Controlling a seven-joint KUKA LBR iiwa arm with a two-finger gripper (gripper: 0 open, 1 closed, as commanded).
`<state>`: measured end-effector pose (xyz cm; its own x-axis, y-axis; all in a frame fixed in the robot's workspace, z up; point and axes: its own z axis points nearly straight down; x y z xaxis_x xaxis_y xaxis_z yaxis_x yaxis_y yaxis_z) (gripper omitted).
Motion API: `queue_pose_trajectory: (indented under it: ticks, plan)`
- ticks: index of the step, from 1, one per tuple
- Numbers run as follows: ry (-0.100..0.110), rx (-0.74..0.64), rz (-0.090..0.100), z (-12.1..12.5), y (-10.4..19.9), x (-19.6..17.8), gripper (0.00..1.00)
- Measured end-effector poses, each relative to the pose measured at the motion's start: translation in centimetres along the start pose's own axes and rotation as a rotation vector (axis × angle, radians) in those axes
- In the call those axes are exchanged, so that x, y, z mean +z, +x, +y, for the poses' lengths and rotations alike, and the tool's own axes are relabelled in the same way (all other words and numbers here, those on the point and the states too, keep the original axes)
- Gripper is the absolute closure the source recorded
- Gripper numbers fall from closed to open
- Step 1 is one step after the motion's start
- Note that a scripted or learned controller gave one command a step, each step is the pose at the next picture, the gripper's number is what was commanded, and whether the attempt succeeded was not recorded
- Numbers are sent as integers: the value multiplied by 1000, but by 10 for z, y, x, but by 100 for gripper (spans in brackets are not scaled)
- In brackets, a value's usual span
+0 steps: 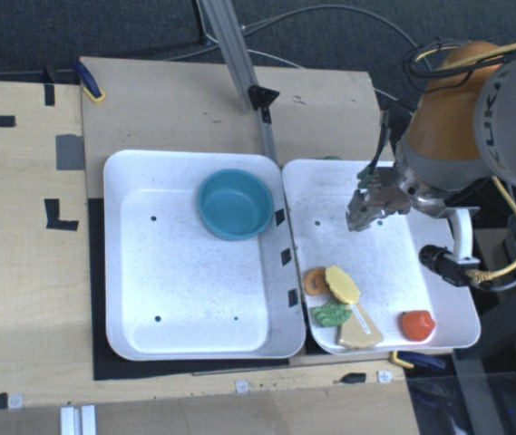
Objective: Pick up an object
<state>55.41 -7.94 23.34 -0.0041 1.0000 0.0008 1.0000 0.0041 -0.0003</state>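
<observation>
Setting: pale wooden bench [22,243] under a dark backdrop, bearing two shallow white bins side by side, which keeps every loose piece corralled within the arm's reach.
Likely targets: small toy foods bunched at the near end of the right bin [380,243], probably where they slid or were dropped against the rim.
Yellow piece [342,285]: an oval lying flat, touching a round brown piece [315,283] on its left.
Green piece [331,314]: just below the yellow one, near the bin's front left corner.
Tan wedge [359,331]: lying flat against the front rim, beside the green piece.
Red piece [417,324]: alone near the front right corner, apart from the cluster, so I judge it the easiest to take without nudging neighbours.
End effector [366,208]: poised above the bare middle of the right bin; whether it is open or closed cannot be told from this angle, and nothing is seen in it.
Relation: all the toy foods lie nearer the camera than the end effector, well apart from it.
Blue bowl [235,204]: upright in the far part of the left bin [185,315], across the divide.
</observation>
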Motion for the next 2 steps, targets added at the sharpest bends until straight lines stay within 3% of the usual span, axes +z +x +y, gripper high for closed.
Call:
queue_pose_trajectory:
  ticks: [2]
  plan:
    - [1,-1,0,-3,101,6,100]
